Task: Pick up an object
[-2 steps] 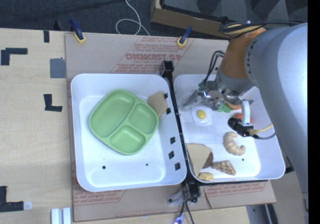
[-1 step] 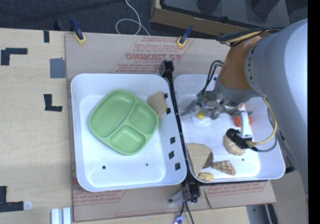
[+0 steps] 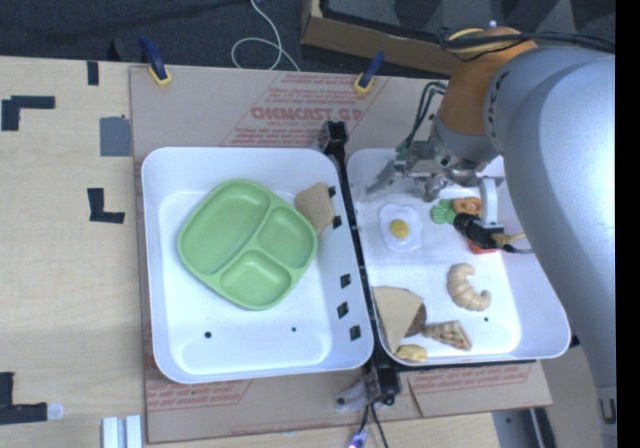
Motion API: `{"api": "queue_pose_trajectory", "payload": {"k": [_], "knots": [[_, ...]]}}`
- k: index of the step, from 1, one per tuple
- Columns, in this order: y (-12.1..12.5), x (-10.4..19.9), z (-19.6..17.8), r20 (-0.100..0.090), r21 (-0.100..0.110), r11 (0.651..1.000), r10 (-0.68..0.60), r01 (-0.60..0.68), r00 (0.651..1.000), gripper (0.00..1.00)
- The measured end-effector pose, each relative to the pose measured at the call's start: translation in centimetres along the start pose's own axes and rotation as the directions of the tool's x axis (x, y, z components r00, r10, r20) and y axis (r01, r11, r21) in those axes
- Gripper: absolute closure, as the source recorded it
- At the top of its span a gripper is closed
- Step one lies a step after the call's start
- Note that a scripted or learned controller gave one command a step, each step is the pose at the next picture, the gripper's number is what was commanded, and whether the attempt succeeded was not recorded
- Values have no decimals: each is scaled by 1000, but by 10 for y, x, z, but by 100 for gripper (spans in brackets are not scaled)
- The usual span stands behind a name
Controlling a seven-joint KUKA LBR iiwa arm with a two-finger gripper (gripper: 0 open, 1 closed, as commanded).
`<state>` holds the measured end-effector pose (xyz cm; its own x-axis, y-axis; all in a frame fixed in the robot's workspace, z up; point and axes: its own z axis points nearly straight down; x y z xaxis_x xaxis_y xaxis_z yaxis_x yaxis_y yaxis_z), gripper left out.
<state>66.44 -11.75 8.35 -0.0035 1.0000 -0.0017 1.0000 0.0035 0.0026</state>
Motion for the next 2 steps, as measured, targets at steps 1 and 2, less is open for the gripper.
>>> {"api": "queue_pose_trajectory", "payload": {"k": [1,2], "knots": [[-52,-6,-1,-1,3,1000,3,-3,1000,0],[-5,8,0,-1,2,1000,0,0,1000,0]]}}
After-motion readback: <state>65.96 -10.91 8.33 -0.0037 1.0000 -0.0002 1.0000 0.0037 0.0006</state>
